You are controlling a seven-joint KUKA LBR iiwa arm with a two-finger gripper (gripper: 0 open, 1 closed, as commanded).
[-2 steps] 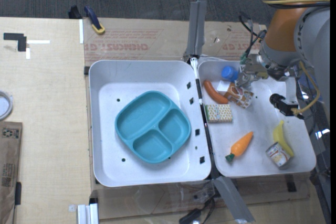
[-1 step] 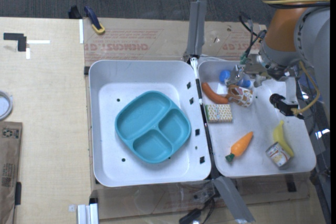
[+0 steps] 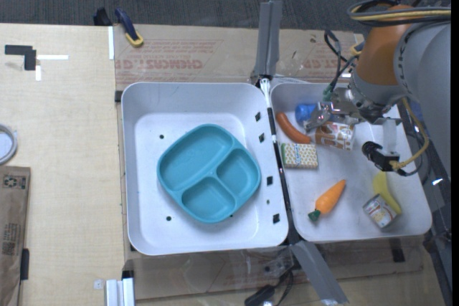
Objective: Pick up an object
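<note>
Currently the end effector (image 3: 331, 118) hangs low in the right white bin (image 3: 409, 226), crowded against a small blue object (image 3: 306, 112), an orange sausage-shaped toy (image 3: 290, 127) and a printed packet (image 3: 337, 135); its opening I cannot tell. Such crowding risks pinching two items or nudging one aside.

We see a teal divided plate (image 3: 208, 173) in a white bin (image 3: 136, 175), an orange carrot (image 3: 329, 198) with a green top, a yellow banana (image 3: 382, 189), and a blue toy (image 3: 306, 112).
</note>
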